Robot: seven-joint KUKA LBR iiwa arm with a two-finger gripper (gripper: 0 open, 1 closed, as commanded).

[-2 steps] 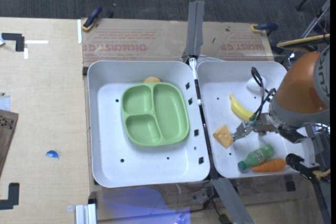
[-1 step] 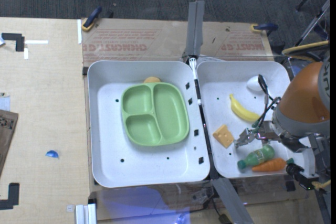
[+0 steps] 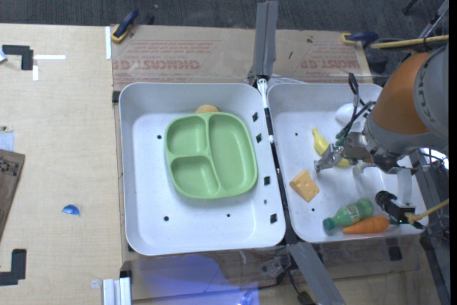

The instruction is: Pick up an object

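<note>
The gripper (image 3: 330, 162) hovers low in the right bin (image 3: 300, 221) beside the banana (image 3: 320, 142), its grip unreadable, so it may close crooked and knock the fruit aside.

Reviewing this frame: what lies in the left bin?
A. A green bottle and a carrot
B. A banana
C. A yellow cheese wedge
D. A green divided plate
D. The green divided plate rests in the left bin, while the bottle, carrot, cheese wedge and banana all lie in the right bin.
</note>
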